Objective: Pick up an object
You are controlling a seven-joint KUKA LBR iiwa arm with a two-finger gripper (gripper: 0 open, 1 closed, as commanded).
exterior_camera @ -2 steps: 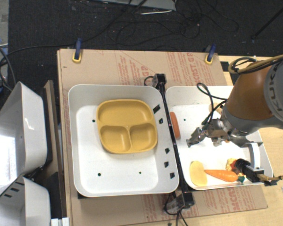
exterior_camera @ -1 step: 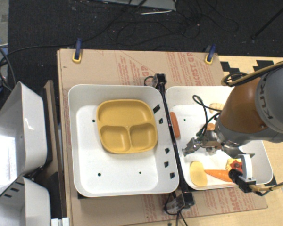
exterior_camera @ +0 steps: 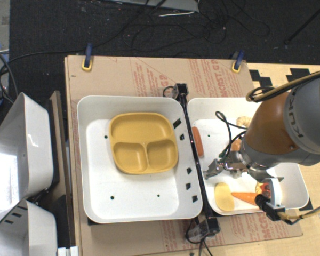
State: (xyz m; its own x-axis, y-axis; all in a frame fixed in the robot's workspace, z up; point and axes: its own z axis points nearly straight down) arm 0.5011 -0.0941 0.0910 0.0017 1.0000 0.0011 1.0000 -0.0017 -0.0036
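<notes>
I am seeing the end effector (exterior_camera: 215,168) hanging low in the right bin (exterior_camera: 295,170), above the yellow disc (exterior_camera: 223,196) and carrot (exterior_camera: 243,197); its state I cannot tell, so nothing is looking picked yet.

The scene is seen from one fixed camera set above the bench (exterior_camera: 149,68), looking down at a slant. Both white bins (exterior_camera: 96,159) are taken in whole, from moderate height, with dark floor beyond the bench.

Yellow tray (exterior_camera: 144,143) in a white bin (exterior_camera: 96,196); orange carrot (exterior_camera: 244,197), pale yellow disc (exterior_camera: 223,195), reddish sausage (exterior_camera: 198,141).
</notes>
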